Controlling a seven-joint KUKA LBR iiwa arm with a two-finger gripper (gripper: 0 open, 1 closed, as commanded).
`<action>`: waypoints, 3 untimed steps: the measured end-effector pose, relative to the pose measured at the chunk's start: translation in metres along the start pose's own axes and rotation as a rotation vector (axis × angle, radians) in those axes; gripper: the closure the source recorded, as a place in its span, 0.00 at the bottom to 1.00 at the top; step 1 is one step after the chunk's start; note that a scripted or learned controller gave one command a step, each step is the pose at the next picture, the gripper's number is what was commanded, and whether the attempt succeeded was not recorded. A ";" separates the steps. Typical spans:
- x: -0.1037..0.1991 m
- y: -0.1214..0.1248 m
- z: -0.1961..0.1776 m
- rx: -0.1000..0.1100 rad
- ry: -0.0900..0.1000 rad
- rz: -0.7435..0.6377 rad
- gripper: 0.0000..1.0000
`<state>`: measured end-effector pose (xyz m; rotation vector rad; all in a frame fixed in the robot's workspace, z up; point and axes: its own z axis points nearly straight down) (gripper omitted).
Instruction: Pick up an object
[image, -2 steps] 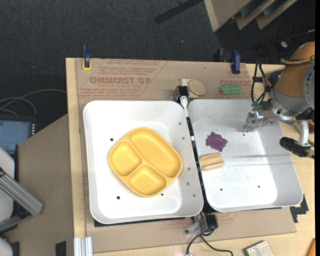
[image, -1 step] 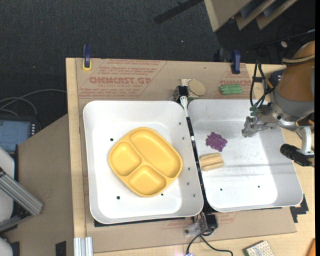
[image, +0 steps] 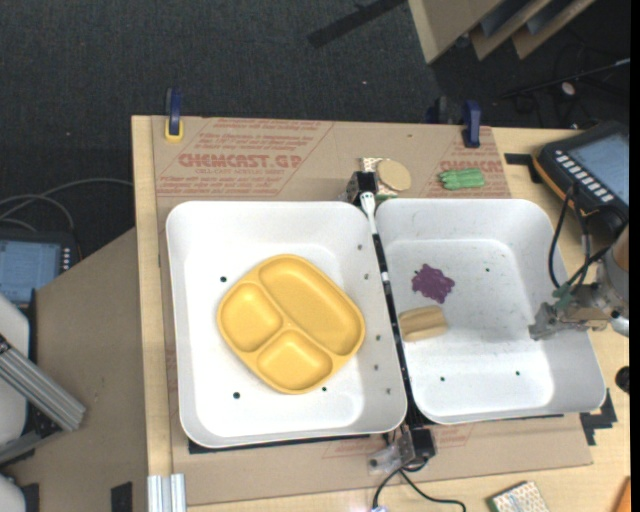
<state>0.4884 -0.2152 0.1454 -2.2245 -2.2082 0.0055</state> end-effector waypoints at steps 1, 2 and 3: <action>0.045 0.065 -0.049 -0.014 -0.005 -0.012 1.00; 0.057 0.116 -0.127 -0.018 -0.006 -0.011 1.00; 0.058 0.075 -0.148 -0.005 -0.001 -0.006 1.00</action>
